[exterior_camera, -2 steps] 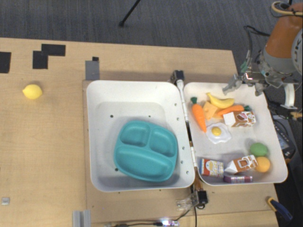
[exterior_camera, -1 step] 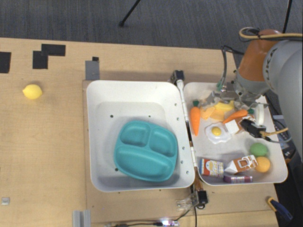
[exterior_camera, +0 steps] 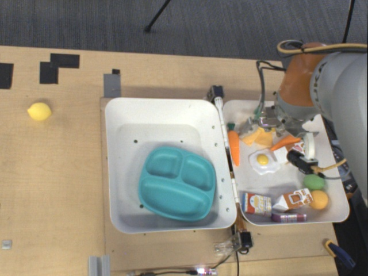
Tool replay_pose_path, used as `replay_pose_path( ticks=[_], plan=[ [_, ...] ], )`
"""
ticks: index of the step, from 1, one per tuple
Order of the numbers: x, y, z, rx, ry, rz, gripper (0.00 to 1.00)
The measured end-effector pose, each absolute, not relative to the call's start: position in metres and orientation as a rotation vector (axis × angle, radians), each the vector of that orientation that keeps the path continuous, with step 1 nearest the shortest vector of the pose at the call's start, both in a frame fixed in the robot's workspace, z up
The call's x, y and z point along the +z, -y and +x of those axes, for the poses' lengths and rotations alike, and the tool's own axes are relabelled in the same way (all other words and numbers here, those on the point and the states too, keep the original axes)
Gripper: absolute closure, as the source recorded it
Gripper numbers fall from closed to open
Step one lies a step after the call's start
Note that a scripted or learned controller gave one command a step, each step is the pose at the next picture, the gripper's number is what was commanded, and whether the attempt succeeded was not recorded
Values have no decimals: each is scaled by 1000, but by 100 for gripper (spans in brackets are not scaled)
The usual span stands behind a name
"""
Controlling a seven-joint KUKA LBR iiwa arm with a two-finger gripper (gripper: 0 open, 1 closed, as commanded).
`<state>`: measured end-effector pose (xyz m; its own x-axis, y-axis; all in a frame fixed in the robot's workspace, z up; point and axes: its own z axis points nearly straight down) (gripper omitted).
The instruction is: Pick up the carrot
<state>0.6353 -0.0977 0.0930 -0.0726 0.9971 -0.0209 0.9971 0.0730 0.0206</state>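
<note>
The carrot (exterior_camera: 233, 147) is a slim orange stick with a green top. It lies lengthwise against the left wall of the right bin (exterior_camera: 339, 211). My gripper (exterior_camera: 263, 121) hangs over the back of that bin, to the right of the carrot and a little behind it, above a yellow cheese wedge (exterior_camera: 260, 137). The wrist hides what is under the gripper. Nothing shows between the gripper and the carrot.
The right bin also holds a fried egg (exterior_camera: 263, 160), an orange wedge (exterior_camera: 286, 143), a green fruit (exterior_camera: 314, 181), an orange (exterior_camera: 319, 200), two small cartons (exterior_camera: 257, 203) and a purple pen (exterior_camera: 287, 216). A teal divided plate (exterior_camera: 177, 181) lies in the left bin (exterior_camera: 115, 154). A lemon (exterior_camera: 39, 112) sits on the bench.
</note>
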Motion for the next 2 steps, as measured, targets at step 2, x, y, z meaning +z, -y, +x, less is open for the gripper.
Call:
replay_pose_path(
  ticks=[2],
  plan=[
    [86,99,619,-2,-1971,2436,0]
  ],
)
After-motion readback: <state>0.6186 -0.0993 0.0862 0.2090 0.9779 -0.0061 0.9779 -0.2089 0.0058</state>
